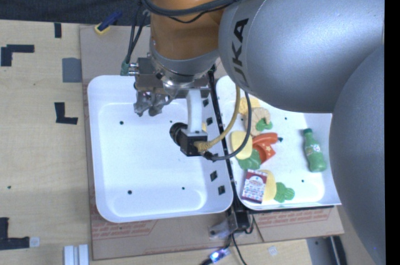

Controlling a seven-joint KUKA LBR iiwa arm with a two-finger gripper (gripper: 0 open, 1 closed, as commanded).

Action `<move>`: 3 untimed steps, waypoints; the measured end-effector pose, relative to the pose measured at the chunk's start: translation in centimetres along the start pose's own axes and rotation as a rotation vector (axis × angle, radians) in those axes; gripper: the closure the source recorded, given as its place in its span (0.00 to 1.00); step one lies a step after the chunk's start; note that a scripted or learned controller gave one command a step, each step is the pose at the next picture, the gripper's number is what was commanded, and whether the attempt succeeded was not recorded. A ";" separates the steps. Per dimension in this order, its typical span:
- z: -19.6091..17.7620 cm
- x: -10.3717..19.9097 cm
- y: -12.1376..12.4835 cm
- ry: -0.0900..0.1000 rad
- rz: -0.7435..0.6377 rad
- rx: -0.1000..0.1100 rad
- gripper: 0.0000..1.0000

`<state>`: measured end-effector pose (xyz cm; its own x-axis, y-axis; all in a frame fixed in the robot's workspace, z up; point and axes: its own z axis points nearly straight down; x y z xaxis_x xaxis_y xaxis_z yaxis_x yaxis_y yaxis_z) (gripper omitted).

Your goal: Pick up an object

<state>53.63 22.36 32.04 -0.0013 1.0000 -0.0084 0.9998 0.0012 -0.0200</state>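
Note:
My gripper (149,105) hangs over the far part of the left bin (103,151), below the orange band of the arm. I see nothing in it. The objects lie in the right bin (312,198): a green bottle (314,150) near the right side, a red pepper (265,140), a yellow piece (242,144), a small green piece (250,162), a red and white packet (254,185) and a green piece (284,192) at the front. The arm hides the far part of the right bin.
A black part with a cable (185,139) hangs from the wrist over the left bin's right side. The bins rest on brown cardboard (119,231) on a wooden bench. A blue and yellow item (107,22) lies at the bench's far edge.

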 end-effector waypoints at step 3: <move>-21.5 -3.6 5.0 0.007 0.002 -0.018 1.00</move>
<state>59.03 18.91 53.49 0.0012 1.0000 -0.0009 1.0000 -0.0012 -0.0025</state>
